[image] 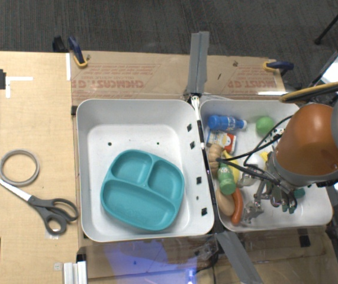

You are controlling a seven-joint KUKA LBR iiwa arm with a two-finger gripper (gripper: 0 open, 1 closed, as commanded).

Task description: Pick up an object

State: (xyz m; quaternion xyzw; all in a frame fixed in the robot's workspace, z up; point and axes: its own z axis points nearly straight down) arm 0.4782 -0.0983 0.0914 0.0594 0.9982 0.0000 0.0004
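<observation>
Pickup is remaining undone: tool (257,209) is hanging low at six o'clock in the right bin (316,215), its grip state unreadable, nothing visibly lifting.

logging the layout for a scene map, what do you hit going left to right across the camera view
tape roll → scissors → teal divided plate in the left bin → blue bottle → green ball → orange band of the arm

The tool (257,209) hangs low in the right bin (316,215) near a sausage (237,206).
</observation>
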